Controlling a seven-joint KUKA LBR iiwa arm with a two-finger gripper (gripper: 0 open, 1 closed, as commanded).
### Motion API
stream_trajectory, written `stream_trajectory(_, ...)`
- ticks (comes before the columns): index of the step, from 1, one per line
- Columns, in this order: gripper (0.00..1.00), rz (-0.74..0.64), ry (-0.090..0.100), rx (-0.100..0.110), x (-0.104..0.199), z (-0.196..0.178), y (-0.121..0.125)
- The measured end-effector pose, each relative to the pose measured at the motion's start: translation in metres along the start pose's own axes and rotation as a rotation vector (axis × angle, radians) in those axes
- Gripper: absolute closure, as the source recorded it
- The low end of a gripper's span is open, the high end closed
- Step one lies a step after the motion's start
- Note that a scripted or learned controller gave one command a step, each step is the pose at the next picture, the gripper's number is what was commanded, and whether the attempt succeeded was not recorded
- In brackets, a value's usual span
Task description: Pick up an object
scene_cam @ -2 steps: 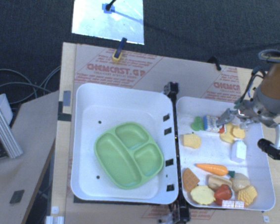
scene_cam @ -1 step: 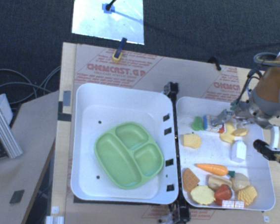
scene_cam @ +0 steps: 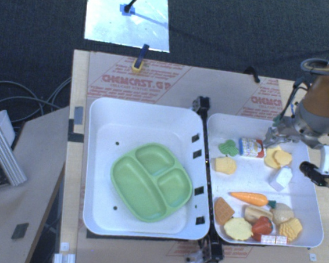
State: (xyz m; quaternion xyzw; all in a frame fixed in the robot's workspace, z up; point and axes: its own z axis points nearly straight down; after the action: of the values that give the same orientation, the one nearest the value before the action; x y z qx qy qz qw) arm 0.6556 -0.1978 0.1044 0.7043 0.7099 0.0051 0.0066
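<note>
In the camera view, the table (scene_cam: 158, 78) carries two shallow white bins side by side. The left bin (scene_cam: 101, 150) holds a green divided plate (scene_cam: 151, 182), lying flat near its middle with three compartments. The right bin (scene_cam: 313, 222) holds a scatter of toy food.

Taking the orange carrot (scene_cam: 250, 197) as the landmark: it lies flat near the middle of the right bin, its green tip pointing right. Above and to its left sits a pale yellow cheese block (scene_cam: 226, 165), and above that a small green leafy piece (scene_cam: 229, 147). Just right of the leafy piece lies a small blue and white packet (scene_cam: 250, 147). Up and to the right of the carrot are a yellow piece (scene_cam: 278, 158) and a white block (scene_cam: 280, 179) below it. Beneath the carrot, along the bin's near edge, crowd a tan cracker (scene_cam: 224, 211), a yellow round piece (scene_cam: 238, 228), a red piece (scene_cam: 263, 225), a beige potato shape (scene_cam: 282, 213) and a yellow waffled piece (scene_cam: 290, 229).

The arm enters from the right, and its end effector (scene_cam: 276, 134) is low over the far part of the right bin, well above the carrot, just beside the packet and the yellow piece. Whether its fingers are apart or closed cannot be told, and nothing is visibly held between them.
</note>
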Motion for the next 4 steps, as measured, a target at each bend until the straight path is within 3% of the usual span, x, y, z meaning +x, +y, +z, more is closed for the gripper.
stream_trajectory(1,1.00,0.003,0.001,0.012,0.006,-0.050,-0.005)
stream_trajectory(3,1.00,0.002,0.001,0.011,0.008,-0.122,-0.001)
stream_trajectory(4,1.00,-0.002,0.004,0.014,0.067,-0.131,-0.005)
